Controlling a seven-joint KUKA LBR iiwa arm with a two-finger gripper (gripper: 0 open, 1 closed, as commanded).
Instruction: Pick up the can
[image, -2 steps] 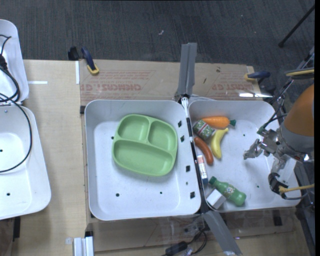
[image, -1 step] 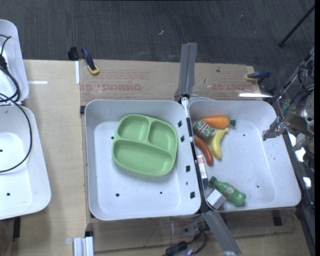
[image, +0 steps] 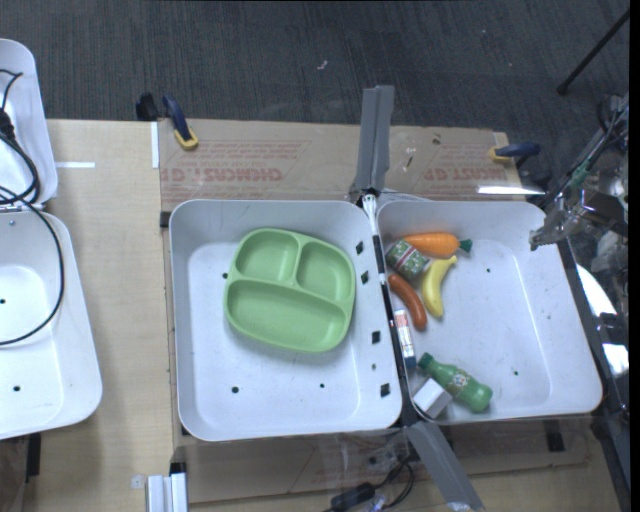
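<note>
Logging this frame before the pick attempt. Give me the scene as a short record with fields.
left bin: holds a green divided plate
right bin: holds the can, carrot, banana, sausage, green bottle
can: lying near the divider, between carrot and sausage
banana: right of the can
green bottle: lying at the front
gripper: above the right bin's far right corner

the scene is lit evenly and fairly brightly from overhead, so that only soft, short shadows are cast beside the green tray (image: 291, 290) and along the inner walls of the white bins (image: 190, 330). a mild sheen is seen on the bin floors and a brighter glare patch at the right edge, while the dark floor at the top is left dim. focus is held across the bench, though fine detail is softened and grainy
</note>
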